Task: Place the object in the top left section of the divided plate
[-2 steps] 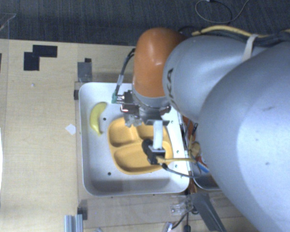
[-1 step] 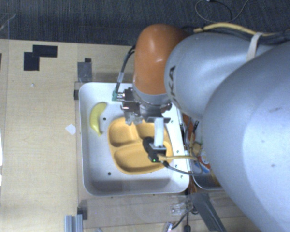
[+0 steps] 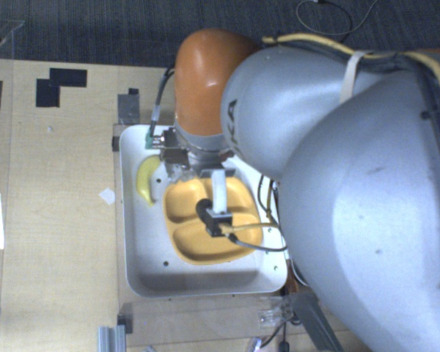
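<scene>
Dark carpet [image 3: 95, 13] runs along the far side of the room, with a thin cable [image 3: 330, 12] looped on it, and the pale wooden table [image 3: 51, 255] fills the space in front of it.

The claw [image 3: 174, 169] hangs low over the far left corner of the white bin [image 3: 143, 266], right at the upper left rim of the divided plate [image 3: 191, 248]. From where I stand the wrist and the orange band cover it, so I cannot tell whether it is open or closed, or whether it has hold of anything.

Just to its left lies the banana [image 3: 147, 180], yellow with a greenish end. It rests on the bin floor in the narrow strip between the plate's left edge and the bin's left wall, and sits outside the plate. That strip is tight, with the wall close on one side and the plate rim on the other.

The plate is orange-yellow and sits towards the far right of the bin. Bare white floor is open along the near side and the near left corner.

The big grey arm [image 3: 337, 145] comes in from the right and covers that whole side of the bin. Beyond the bin's left wall the table is open, apart from a small white scrap [image 3: 106, 195] and some black shapes [image 3: 61, 83] by the far edge.
</scene>
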`<state>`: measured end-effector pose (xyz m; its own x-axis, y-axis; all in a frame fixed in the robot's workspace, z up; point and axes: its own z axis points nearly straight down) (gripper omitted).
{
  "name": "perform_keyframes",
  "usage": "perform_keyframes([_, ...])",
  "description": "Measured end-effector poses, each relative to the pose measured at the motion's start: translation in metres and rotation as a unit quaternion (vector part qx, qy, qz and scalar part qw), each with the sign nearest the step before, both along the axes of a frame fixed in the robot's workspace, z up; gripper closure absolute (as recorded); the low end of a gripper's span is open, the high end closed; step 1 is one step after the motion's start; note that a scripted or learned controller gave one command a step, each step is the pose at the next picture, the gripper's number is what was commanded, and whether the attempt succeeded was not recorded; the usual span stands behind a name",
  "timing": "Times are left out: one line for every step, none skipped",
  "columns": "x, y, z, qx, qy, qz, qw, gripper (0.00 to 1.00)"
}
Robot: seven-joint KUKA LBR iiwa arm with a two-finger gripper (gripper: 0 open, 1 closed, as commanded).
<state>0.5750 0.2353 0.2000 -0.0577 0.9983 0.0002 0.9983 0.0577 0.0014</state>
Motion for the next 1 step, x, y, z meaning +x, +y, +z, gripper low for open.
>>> perform_keyframes([0.0011,0.0013,0.0100,0.0003,-0.001,0.002,1.0000,1.00])
